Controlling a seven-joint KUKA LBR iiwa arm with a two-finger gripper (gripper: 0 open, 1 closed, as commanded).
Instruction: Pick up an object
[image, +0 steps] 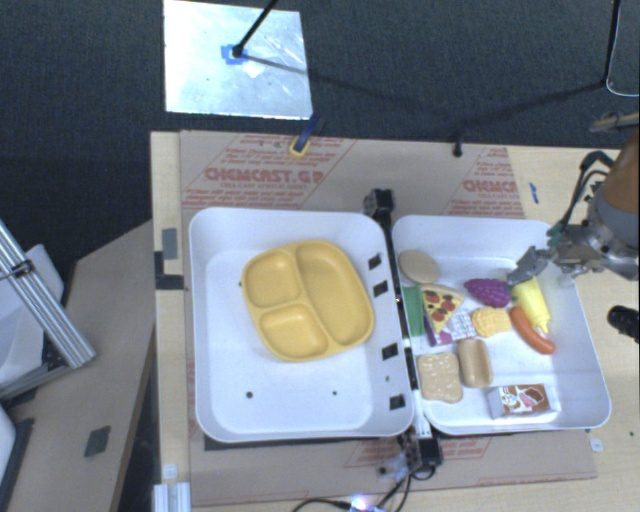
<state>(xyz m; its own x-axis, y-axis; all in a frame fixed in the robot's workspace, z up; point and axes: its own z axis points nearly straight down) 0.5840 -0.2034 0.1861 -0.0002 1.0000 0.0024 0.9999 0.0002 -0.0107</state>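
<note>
I am bringing the gripper (527, 266) in over the right bin (590, 385), its state I cannot tell, hovering just above the yellow toy (533, 300) beside the orange sausage (531, 332); next, I judge, a straight descent onto it.

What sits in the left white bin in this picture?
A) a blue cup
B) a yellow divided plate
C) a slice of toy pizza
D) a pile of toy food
B: the yellow divided plate lies alone in the left bin, while the toy food, such as the pizza slice, lies in the right bin.
</note>
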